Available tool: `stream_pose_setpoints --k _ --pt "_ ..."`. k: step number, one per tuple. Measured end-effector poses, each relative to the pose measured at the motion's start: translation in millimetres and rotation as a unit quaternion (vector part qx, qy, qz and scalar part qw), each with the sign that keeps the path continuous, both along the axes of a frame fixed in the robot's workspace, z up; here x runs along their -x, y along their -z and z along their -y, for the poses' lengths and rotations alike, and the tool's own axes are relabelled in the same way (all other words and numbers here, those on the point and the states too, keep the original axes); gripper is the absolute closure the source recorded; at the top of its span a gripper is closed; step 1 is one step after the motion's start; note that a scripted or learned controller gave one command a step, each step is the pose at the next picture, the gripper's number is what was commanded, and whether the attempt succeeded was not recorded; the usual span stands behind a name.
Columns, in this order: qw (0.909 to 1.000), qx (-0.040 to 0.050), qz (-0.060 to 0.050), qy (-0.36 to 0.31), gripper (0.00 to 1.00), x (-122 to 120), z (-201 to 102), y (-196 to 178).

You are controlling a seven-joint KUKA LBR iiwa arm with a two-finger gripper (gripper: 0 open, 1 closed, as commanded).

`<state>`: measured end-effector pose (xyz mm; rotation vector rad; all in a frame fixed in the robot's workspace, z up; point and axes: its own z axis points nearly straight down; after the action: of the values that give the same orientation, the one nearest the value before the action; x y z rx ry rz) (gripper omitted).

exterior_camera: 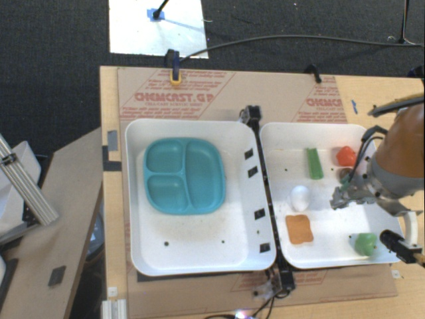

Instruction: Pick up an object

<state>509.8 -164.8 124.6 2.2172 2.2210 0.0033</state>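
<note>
We see two white bins side by side on the bench. The left bin [143, 244] holds a teal divided plate [184, 176], which lies flat in its upper half. The right bin [332, 256] holds several small things: a green stick [314, 163] at about 12 o'clock of the bin, an orange-red piece [345, 156] near 1 o'clock, a white egg [299, 196] a little at 9 o'clock from the middle, an orange flat square [299, 229] at 7 o'clock, and a green round piece [364, 243] at 5 o'clock. The arm [405, 151] comes in from 3 o'clock, and its gripper [345, 195] hangs over the right bin, between the orange-red piece and the green round piece, well apart from the egg at its 9 o'clock. Nothing is visible between its tips. We cannot tell if the tips are apart or together, because they are small and dark.
</note>
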Motion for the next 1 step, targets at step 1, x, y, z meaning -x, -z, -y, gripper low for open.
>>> stream_pose_setpoints --k 1 --pt "1.0000 0.0006 0.001 -0.001 1.00 8.2 -0.3 -52.8"
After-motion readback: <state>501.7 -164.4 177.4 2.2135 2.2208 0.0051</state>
